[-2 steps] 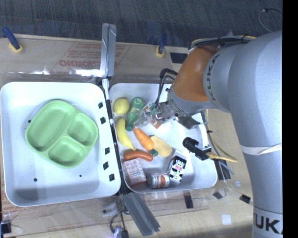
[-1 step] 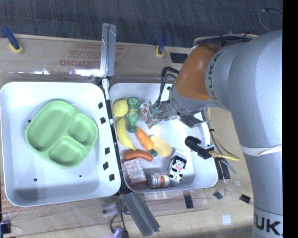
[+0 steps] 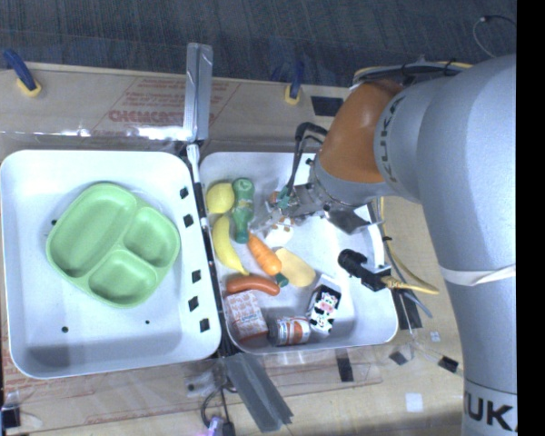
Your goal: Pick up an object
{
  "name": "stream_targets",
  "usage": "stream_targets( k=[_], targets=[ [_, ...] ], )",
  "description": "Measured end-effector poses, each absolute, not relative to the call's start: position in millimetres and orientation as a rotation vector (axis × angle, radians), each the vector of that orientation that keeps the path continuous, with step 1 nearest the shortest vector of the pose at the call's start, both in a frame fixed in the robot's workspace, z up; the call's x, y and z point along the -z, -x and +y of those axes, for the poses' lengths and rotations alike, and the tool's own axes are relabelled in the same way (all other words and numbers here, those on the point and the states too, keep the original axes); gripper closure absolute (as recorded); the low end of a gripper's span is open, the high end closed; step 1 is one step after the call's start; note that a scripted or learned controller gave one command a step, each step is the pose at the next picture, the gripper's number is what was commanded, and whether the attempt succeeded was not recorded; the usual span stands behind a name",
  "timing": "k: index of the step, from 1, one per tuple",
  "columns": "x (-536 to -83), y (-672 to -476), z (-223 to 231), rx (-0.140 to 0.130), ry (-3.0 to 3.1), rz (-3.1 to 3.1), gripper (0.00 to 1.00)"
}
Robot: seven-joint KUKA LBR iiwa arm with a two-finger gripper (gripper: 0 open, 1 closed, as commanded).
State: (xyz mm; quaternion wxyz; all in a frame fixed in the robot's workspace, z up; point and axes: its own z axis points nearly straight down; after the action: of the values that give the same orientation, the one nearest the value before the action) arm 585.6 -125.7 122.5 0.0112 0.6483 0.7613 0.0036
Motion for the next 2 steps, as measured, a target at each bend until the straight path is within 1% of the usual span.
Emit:
stream_targets(
  k=[1,2],
  targets=[
    [-131.1,-586.4,-125.2,-0.008,-2.015,2.379,1.0],
    [-131.1,-586.5,-125.1,-0.008,-2.015,2.379,0.0]
  ],
)
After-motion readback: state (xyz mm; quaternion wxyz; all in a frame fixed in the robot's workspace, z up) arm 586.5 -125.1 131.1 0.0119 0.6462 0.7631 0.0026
